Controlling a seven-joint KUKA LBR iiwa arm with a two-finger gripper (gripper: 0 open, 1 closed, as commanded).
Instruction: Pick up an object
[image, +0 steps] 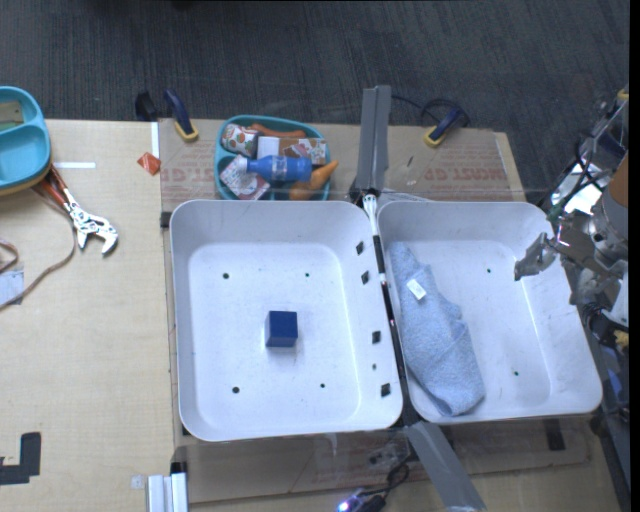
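A blue block (282, 328) sits near the middle of the left bin (200, 400), a pale cloth (435, 340) along the right bin's (560, 390) left edge; the gripper (535, 258), its state unclear, hovers at that bin's right edge.

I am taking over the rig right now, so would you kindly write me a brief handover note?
Gripper: over the right bin's right side, nothing visible between its fingers.
Blue cube: on the floor of the left bin, near the middle.
Light blue towel: crumpled along the right bin's left side.
Done: nothing picked up yet.
Left: choose an object, descend, grasp and lift it.
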